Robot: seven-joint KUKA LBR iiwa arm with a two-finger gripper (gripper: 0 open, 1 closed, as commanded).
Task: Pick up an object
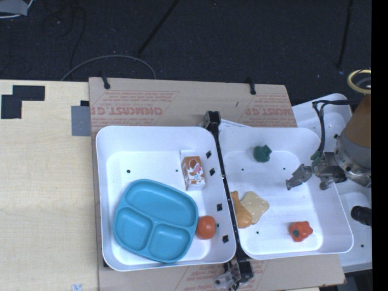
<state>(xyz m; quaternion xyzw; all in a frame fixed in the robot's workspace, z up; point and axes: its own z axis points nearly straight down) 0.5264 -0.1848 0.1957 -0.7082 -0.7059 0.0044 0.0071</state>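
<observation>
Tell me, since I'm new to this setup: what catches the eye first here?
The big blue divided plate dominates the left bin, with an orange-red ball at its right edge and a small printed carton above it. In the right bin, the arm's hand hovers near the right wall, between a dark green lump and a red pepper-like toy.

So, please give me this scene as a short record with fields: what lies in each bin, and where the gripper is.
left bin: blue divided plate, small printed carton, orange-red ball
right bin: dark green item, pale flat piece overlapping an orange-tan piece, red and orange item
gripper: over the right bin's right side, nothing seen between its fingers
arm: enters from the right
</observation>
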